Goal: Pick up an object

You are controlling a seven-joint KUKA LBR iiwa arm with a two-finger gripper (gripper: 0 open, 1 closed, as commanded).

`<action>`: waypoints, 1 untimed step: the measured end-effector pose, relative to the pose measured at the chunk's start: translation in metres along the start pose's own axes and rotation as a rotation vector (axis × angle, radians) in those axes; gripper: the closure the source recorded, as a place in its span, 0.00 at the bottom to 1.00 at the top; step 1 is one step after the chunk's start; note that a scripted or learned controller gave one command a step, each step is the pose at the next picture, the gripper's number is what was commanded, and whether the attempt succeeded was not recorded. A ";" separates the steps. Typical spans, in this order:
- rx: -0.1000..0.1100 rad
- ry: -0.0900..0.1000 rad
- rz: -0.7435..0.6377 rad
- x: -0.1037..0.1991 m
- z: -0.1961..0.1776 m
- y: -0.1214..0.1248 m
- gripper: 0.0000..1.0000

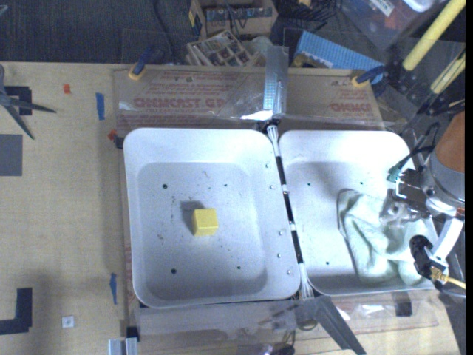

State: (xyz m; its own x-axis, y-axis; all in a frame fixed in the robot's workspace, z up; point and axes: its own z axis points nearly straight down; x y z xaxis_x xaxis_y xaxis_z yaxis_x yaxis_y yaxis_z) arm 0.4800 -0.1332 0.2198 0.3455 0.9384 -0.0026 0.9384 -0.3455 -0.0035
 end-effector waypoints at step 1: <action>0.000 0.003 0.238 0.029 0.128 -0.008 1.00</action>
State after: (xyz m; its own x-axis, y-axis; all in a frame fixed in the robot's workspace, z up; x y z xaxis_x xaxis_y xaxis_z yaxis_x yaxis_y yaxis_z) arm 0.4815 -0.1035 0.0920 0.5573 0.8303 -0.0006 0.8303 -0.5573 -0.0033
